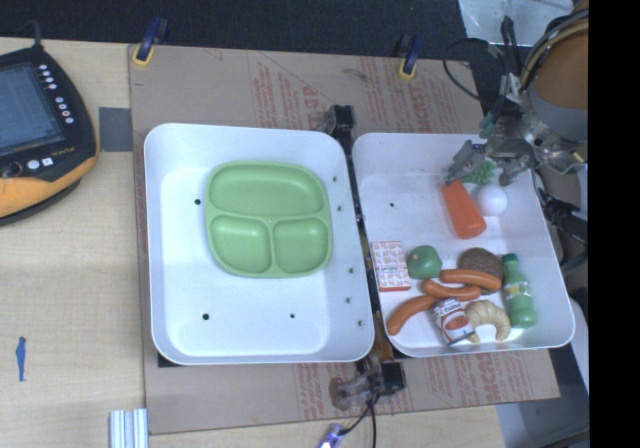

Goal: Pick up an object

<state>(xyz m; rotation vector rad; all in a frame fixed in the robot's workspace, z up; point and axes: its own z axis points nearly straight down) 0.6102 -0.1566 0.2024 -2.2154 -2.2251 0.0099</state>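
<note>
My gripper [488, 166] hangs over the far right part of the right bin [400, 166], and its fingers look spread apart. A small green thing [484, 174] shows between and below them; I cannot tell whether they touch it. Just in front lie a white ball [493, 200] and an orange carrot [463, 209]. Nearer the bin's front edge are a green pepper [424, 261], a brown lump [481, 262], two sausages [465, 283] [410, 313], a small can [453, 321], a croissant [488, 316] and a green bottle [517, 296].
The left bin [180, 316] holds a green divided plate [268, 218]. A red-and-white card [389, 266] lies by the right bin's left wall. A teach pendant [40, 131] rests at the bench's far left. Clamps [150, 39] [407, 54] hold the cardboard underlay.
</note>
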